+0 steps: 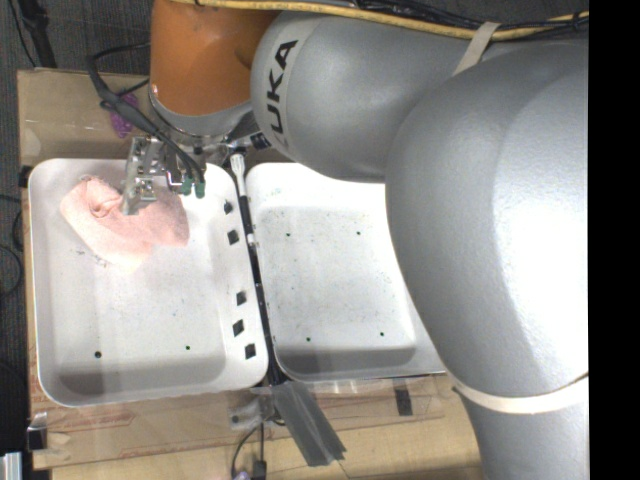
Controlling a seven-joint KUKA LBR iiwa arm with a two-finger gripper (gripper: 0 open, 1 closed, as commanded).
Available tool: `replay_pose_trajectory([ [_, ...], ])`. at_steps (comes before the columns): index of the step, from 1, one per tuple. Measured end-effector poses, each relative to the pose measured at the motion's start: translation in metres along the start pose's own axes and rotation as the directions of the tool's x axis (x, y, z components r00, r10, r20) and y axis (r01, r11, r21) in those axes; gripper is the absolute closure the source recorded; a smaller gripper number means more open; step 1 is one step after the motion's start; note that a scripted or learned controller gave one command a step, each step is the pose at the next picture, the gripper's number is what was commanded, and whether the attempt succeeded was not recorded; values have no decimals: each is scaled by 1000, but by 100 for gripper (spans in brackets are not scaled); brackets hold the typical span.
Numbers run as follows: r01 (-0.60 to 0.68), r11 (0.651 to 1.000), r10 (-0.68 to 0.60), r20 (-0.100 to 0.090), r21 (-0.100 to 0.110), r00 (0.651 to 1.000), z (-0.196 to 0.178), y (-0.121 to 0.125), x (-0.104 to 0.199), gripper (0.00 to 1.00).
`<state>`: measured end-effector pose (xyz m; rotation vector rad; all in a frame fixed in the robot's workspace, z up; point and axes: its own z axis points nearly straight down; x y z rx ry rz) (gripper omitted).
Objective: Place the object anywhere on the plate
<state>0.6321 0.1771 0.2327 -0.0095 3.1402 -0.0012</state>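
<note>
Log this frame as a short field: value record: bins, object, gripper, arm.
bins: left bin and right bin, white, side by side
object: pink cloth-like item in the left bin's upper left part
plate: none discernible
gripper: gripper low over the pink item's upper right edge; contact unclear
arm: grey arm with orange band, covering much of the right bin

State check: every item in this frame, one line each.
Pink crumpled cloth: lying in the upper left corner of the left bin, bunched up.
Hand: low over the cloth's upper edge; grip unclear.
Left shallow white bin: flat on bench, holds the cloth.
Right shallow white bin: flat, partly covered by the arm.
</note>
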Motion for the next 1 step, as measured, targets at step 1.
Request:
replay_pose_trajectory([
  [1, 0, 1000, 0, 1, 0, 1000, 0, 0, 0, 0],
])
